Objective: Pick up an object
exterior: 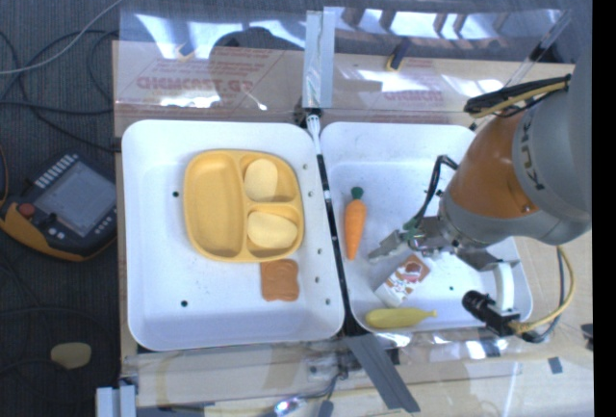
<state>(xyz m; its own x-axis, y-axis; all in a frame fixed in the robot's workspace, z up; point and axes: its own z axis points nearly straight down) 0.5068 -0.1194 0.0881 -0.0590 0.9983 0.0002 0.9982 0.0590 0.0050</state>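
My gripper (423, 253) hangs low over the right bin (385, 145), open, with nothing between its fingers. One grey finger (385, 246) points left toward an orange carrot (354, 224) with a green top, which lies upright near the bin's left wall. Just below the gripper lies a small white and red packet (404, 278). A yellow banana (399, 317) rests along the bin's front wall. The arm's orange band (486, 179) hides the bin's right part.
The left bin (154, 242) holds a yellow divided plate (214, 203) with two pale food pieces (261, 179) (272, 230) in its right compartments, and a brown toast slice (280, 280) below it. A pendant (69, 203) lies on the floor at left.
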